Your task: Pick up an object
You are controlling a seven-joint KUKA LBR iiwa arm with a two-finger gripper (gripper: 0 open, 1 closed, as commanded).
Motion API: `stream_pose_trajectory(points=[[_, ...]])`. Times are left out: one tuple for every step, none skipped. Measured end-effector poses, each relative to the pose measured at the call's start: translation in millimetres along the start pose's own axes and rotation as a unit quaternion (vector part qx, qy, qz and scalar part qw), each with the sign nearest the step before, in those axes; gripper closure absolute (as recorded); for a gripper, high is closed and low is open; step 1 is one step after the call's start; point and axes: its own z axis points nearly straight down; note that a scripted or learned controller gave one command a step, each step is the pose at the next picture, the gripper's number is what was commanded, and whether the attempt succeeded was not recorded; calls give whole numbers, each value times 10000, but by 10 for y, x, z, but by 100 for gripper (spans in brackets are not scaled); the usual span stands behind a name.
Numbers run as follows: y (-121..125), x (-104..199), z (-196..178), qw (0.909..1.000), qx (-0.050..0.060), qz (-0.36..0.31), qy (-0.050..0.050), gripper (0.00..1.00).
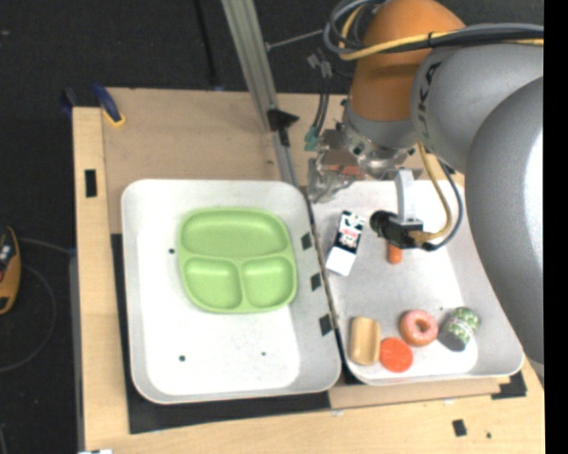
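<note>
Two shallow white bins sit side by side on the bench: the left bin (151, 348) and the right bin (473, 282). The left bin holds one thing, a green divided plate (237, 258) with three compartments. The right bin holds six loose things: one black-and-white carton (345, 242), one small orange peg-like piece (395, 253), one tan cylinder-shaped piece (363, 340), one round orange-red piece (396, 355), one pink ringed doughnut (418, 326), and one green-and-white speckled ball (460, 327). One grey arm (492, 93) with one orange band (398, 36) reaches over the bins.
</note>
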Motion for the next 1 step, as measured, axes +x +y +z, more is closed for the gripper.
stream_pose_trajectory(points=[[-21,511,56,10000,12,4,-2,100]])
